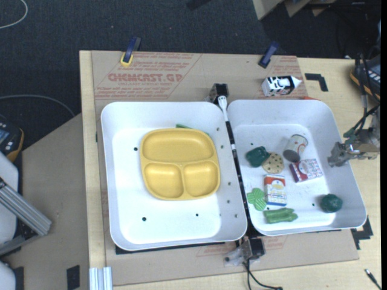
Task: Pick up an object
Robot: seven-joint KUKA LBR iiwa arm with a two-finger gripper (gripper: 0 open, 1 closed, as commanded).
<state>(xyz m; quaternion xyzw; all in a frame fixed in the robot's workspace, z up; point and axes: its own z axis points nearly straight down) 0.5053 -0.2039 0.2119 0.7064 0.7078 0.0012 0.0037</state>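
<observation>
Overall, the scene reads best against the yellow tray (179,164), a three-compartment dish lying in the left bin (121,180). Behind the tray, on the tabletop (97,162), a brown cardboard sheet (151,77) carries red print reading "CHEMCAST G.P", with smaller lines below it too faint to read. A yellow clamp (128,54) grips the cardboard's far edge, back and left of the tray. A sliver of something green (183,126) peeks out at the tray's far rim.

Right of the tray lies the right bin (344,180), holding a dark green lump (256,156), a spotted cookie (273,162), a tipped can (295,147), a red and white packet (306,170), a small carton (276,190) with orange and red print I cannot read, a light green piece (256,197), a green pod (279,216) and a dark green ball (331,203). Behind that bin, back and right of the tray, sits a black and white box (282,85).

Farthest right of the tray, the gripper (340,156) sits at the right bin's right wall, reaching in low from the frame edge. It is too small and blurred to judge, so I cannot tell how it stands, and nothing shows clamped in it.
</observation>
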